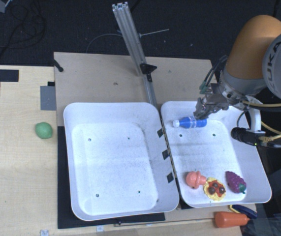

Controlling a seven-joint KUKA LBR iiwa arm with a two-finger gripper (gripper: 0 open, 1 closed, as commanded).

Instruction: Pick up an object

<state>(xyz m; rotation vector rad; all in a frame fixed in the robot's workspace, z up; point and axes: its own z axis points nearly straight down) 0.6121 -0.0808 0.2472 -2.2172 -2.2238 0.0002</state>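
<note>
- Nearest the camera, an orange carrot toy (pixel 230 219) lies on the bench (pixel 12 146) just outside the right bin's (pixel 252 154) front rim.
- Just inside that rim sit three small toys in a row: a pink one (pixel 195 179), a yellow-and-red one (pixel 214 188) and a purple grape bunch (pixel 235 181), all well apart from the hand.
- Farther back in the right bin lies a blue bottle (pixel 190 123) on its side, its long axis running left to right, white cap toward the left bin (pixel 111 161).
- At the bottle's right end sits the hand (pixel 202 110), coming down from the upper right; it looks to touch or overlap that end, so the bottle stretches away to the hand's left.
- Whether the hand is apart or clamped on the bottle I cannot tell; the wrist hides it.
- Off to the far left, a green ball (pixel 44 130) rests on the bench, outside both bins.
</note>
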